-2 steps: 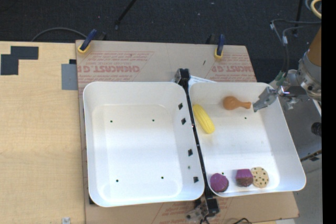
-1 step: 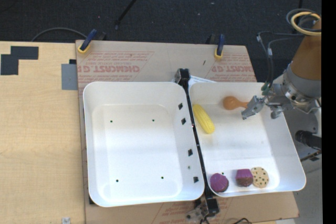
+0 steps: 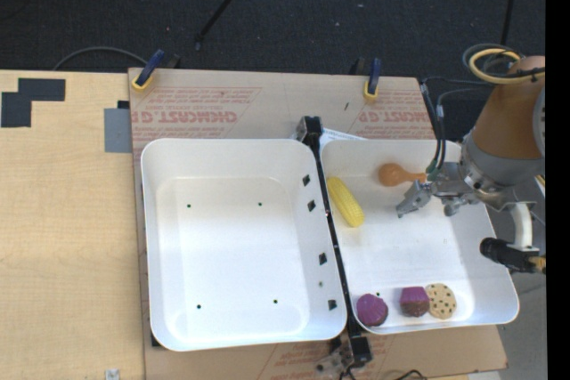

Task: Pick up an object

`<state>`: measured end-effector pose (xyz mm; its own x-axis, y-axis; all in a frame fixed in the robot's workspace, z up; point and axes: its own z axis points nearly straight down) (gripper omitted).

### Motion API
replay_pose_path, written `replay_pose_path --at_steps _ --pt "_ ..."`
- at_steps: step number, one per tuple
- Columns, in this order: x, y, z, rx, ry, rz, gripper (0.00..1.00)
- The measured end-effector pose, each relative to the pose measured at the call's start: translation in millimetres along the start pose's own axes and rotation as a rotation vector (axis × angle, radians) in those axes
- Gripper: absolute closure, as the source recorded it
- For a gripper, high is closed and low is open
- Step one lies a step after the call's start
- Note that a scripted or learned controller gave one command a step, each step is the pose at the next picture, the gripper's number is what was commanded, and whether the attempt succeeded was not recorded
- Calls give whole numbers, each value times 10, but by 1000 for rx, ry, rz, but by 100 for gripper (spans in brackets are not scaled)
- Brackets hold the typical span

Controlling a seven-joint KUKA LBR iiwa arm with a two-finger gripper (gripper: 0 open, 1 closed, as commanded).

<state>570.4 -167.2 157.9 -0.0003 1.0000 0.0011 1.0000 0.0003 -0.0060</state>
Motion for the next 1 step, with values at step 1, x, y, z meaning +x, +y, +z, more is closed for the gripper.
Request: replay_pose_path --at_steps 1 --pt "22 5 428 -2 0 0 0"
